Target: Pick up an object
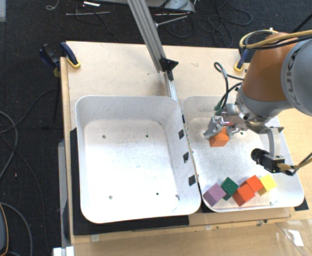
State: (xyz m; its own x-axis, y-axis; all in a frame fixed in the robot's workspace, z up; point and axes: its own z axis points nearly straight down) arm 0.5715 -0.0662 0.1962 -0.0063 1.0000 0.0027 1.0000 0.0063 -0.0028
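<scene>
Orange block (219, 138), boxy, matte, clamped in metal gripper (218, 133), above white bin (198, 159)

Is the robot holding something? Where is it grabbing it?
It looks so: the end effector has an orange block between its fingers, gripped by its upper part, above the right bin. The purple, green, orange and yellow blocks lie in that bin's near corner.

Four blocks (240, 188) lie in the right bin (284, 196), beside the left bin (86, 121).
</scene>
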